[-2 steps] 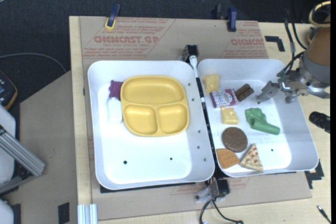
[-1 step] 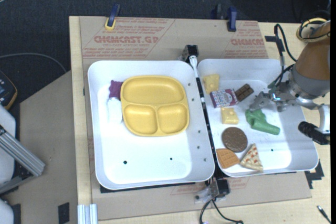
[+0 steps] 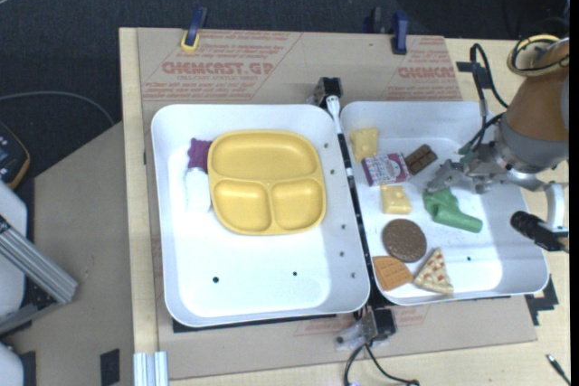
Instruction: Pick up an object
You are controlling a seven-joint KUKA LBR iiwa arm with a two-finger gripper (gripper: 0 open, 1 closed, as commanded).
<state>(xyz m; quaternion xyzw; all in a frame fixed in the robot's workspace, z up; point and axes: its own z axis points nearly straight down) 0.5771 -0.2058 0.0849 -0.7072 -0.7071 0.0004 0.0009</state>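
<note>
I'm seeing the gripper (image 3: 446, 179) hovering in the right bin (image 3: 507, 280), fingers looking spread w/ nothing between; green toy (image 3: 455, 214) is lying just below it, approx touching.

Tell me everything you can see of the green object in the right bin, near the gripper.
The green object looks like moulded plastic, glossy and a solid mid green, with a thicker end at upper left and an arm running toward lower right. It lies flat on the floor of the right bin, right of the round brown cookie. The gripper sits at its upper end, seemingly touching it; whether it is gripped, I cannot tell.
</note>
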